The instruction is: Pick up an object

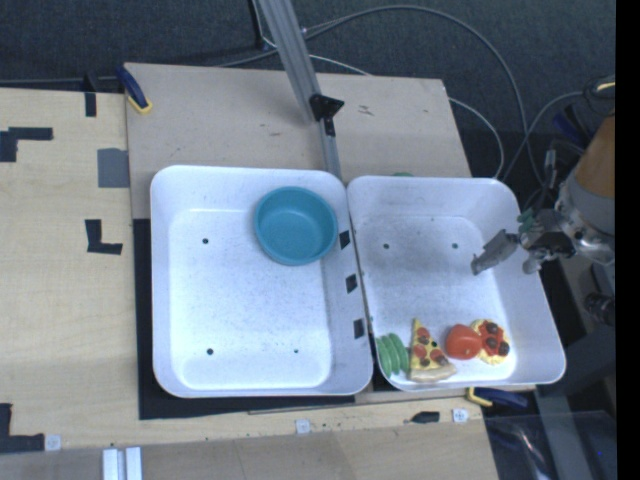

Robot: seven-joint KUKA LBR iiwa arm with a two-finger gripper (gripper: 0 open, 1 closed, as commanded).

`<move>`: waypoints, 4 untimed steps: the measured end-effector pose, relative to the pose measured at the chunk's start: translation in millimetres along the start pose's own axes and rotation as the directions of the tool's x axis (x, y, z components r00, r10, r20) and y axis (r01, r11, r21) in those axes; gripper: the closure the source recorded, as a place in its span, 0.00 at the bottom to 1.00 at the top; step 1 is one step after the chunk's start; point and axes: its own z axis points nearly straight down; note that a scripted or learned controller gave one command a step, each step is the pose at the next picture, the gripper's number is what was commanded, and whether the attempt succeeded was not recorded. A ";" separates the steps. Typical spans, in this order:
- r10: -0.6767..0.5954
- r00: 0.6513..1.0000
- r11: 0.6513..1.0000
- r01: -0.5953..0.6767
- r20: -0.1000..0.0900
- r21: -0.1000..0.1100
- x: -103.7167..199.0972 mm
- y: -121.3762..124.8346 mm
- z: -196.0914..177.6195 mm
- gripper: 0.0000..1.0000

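My gripper hangs over the right edge of the right bin. Its two grey fingers are spread open with nothing between them. Small toys lie along that bin's front wall: a green ridged piece, a pizza slice, a red tomato-like ball and a yellow and red toy. They sit well in front of the gripper and a little to its left. In the left bin, a blue bowl stands upright near the back right corner.
A grey metal pole slants down from the top to the divider between the bins. Cables loop over the dark floor at the back right. Yellow clamps sit at the board's back left corner and its front right edge.
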 end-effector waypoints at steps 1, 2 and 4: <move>0.000 1.000 1.000 0.000 0.000 -0.001 -1.7 5.5 45.1 0.00; 0.000 1.000 1.000 0.000 0.000 0.000 -0.9 6.1 108.1 0.00; 0.000 1.000 1.000 0.000 0.003 -0.010 4.8 0.3 40.6 1.00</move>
